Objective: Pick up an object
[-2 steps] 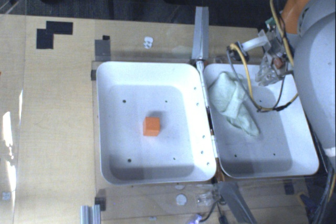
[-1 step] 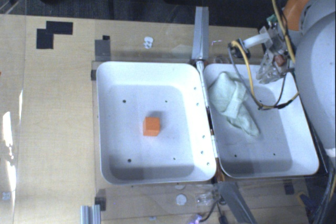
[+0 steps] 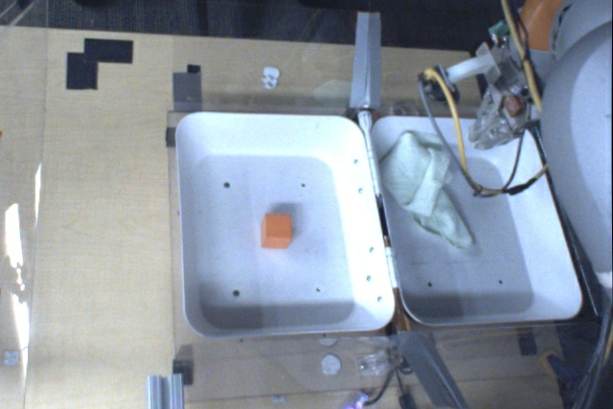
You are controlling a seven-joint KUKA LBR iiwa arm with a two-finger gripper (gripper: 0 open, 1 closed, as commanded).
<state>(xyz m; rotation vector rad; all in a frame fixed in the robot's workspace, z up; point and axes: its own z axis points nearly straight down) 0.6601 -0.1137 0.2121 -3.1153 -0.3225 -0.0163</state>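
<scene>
Hovering at upper right, gripper (image 3: 498, 115) above right bin's (image 3: 498, 287) far edge, grip state unclear; cloth (image 3: 426, 182) below-left, cube (image 3: 277, 231) centre of left bin (image 3: 206, 206); approach step, next descend onto cloth

You see an orange cube (image 3: 277, 231) lying mid-floor in the left bin (image 3: 196, 206). A crumpled white cloth (image 3: 426, 185) lies in the right bin (image 3: 536, 292), with the hand (image 3: 498, 115) above its far edge.
</scene>
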